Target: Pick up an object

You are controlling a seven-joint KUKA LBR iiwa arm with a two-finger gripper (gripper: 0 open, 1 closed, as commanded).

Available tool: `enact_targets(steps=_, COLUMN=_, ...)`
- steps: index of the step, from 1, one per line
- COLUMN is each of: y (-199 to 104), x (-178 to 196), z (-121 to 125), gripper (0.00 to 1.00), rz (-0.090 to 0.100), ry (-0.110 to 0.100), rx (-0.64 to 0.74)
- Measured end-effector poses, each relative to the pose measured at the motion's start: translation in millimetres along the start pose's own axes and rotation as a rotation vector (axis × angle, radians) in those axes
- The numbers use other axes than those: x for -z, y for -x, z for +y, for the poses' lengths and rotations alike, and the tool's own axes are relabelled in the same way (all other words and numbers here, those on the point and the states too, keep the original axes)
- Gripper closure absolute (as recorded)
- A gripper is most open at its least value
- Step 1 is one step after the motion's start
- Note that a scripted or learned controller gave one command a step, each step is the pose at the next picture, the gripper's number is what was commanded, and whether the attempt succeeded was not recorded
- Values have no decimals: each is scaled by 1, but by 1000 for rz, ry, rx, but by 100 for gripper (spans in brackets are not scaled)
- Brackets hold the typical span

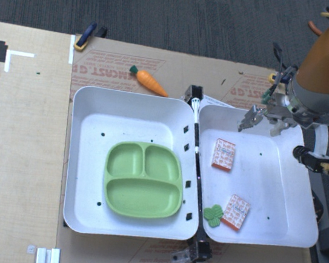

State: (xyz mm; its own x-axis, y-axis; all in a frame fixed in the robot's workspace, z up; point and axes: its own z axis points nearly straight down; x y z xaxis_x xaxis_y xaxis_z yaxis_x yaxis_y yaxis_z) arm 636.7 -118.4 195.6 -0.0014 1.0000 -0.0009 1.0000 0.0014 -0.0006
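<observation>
Hand: the hand [266, 117] is seen over the far edge of the right bin [289, 195], at the rim; whether it is open or closed cannot be told, and nothing is seen gripped.
Candidate objects: two small patterned cards lie flat in the right bin, the upper card [223, 155] near the centre wall, the lower card [236, 212] toward the near edge, touching a green clover piece [213, 215].
Left bin: a green divided plate [143, 181] lies in the left bin [88, 147].
Outside bins: a toy carrot [148, 81] lies on the bench [14, 154] behind the left bin.
Risk, flat cards: a failed grasp is judged likely, since little edge is offered to a pinch from above.
Risk, crowding: the clover piece may be dragged or nudged if the lower card is approached.
Risk, rim: a descent from the present position is judged liable to strike the bin wall.
</observation>
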Motion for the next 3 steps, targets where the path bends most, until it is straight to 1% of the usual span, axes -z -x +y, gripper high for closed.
enact_targets(steps=1, y=-26, x=-103, z=-28, gripper=0, rz=1, ry=-1, rx=-107)
enact_targets(steps=2, y=-25, x=-94, z=-28, gripper=100, rz=0, ry=0, rx=-109)
enact_targets(steps=3, y=-10, x=74, z=-55, gripper=100, rz=-1, ry=2, rx=82)
